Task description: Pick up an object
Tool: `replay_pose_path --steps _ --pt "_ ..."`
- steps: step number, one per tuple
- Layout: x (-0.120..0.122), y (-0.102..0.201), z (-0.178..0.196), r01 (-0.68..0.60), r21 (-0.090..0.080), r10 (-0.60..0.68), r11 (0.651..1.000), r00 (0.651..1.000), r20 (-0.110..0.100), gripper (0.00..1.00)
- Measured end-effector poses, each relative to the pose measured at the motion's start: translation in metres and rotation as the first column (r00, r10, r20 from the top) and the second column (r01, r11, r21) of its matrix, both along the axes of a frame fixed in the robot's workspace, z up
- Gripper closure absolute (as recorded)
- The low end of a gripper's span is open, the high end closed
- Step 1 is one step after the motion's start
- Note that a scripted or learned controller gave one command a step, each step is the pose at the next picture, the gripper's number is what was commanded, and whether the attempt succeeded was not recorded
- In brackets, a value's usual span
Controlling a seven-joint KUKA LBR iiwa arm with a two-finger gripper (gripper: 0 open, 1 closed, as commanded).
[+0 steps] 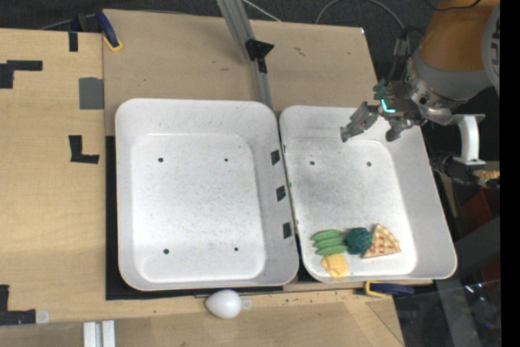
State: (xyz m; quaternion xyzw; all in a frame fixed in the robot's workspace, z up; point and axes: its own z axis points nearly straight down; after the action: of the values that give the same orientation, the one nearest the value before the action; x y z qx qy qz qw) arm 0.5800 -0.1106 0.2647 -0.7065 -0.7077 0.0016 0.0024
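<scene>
The arm enters from the right, its orange band (459,32) high at the right edge of the view, and its gripper (375,126) hangs over the far right corner of the right bin (341,175). The two fingers are spread apart, one pointing down-left over the bin's far rim and the other toward the bin's right edge, with nothing between them. A small teal light glows on the wrist just above the fingers.

The objects to pick lie well apart from the gripper, clustered at the near edge of the right bin. A green pea-pod-like toy (327,240) lies toward the left of the group. Just right of it sits a dark teal, knobbly piece (357,239), perhaps a toy broccoli. Touching that on its right is a pizza-slice toy (381,242), orange with a pale crust edge. A small yellow piece (335,264) lies just in front of the green toy, against the bin's near rim; its kind is too small to tell.

The left bin (195,191) sits beside the right one, their rims meeting along the middle, where small black clips show.

A white egg-shaped object (223,304) rests on the bench just outside the near edge of the left bin. A grey metal pole (231,8) slants down from the top of the view to the far edge of the bins.
</scene>
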Motion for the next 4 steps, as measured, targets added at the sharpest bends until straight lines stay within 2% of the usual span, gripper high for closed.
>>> replay_pose_path --steps 1,2,3,4 --pt "0.001 0.0 0.002 -0.001 -0.001 0.001 1.0 1.0 0.004 0.0" --pt "0.004 0.006 -0.044 0.0 -0.001 0.0 1.0 1.0 0.0 0.0" --pt "0.009 0.011 -0.106 0.0 -0.001 0.0 1.0 1.0 -0.002 0.0" --pt "0.007 0.006 -0.152 0.001 -0.001 -0.001 1.0 1.0 -0.002 0.0"
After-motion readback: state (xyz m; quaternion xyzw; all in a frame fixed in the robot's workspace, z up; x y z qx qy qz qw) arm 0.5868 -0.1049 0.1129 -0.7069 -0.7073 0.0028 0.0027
